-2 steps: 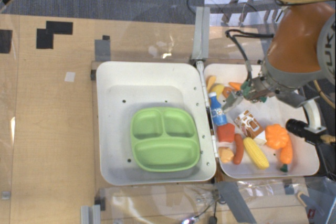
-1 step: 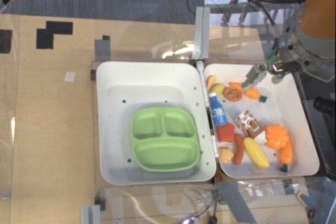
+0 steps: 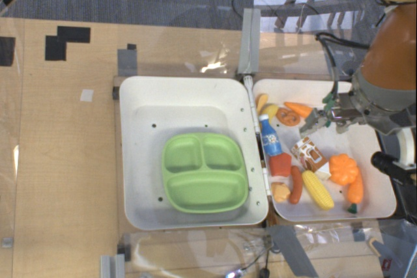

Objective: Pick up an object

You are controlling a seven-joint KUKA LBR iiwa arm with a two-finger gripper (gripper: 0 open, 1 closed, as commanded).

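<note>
On the pale wooden worktop (image 3: 58,159) two shallow white bins sit side by side, and the right bin (image 3: 389,204) serves as the landmark here. Touching its left wall is the left bin (image 3: 140,140), which holds a green divided plate (image 3: 204,172) lying flat toward its near edge. The grey arm (image 3: 391,55), with its orange band, reaches over the right bin's far right corner, and its pincer (image 3: 319,119) hangs above the bin's far middle with its two fingers spread apart and nothing between them. Just left of the fingertips, inside the bin, lies a reddish-orange round piece (image 3: 287,116) with a carrot-like orange piece (image 3: 299,108) touching it on the far side. Along the bin's left wall a blue and white bottle (image 3: 268,137) lies lengthwise, with a yellow piece (image 3: 262,103) beyond it and a red block (image 3: 281,165) just nearer than it. In the bin's middle sits a small brown and white box (image 3: 309,154), directly below the pincer in the view. Toward the bin's near wall lie a red sausage (image 3: 297,184), a yellow corn cob (image 3: 318,189) beside it, an orange pumpkin-like piece (image 3: 344,170) and an orange carrot (image 3: 355,192) nearest the right wall.
</note>
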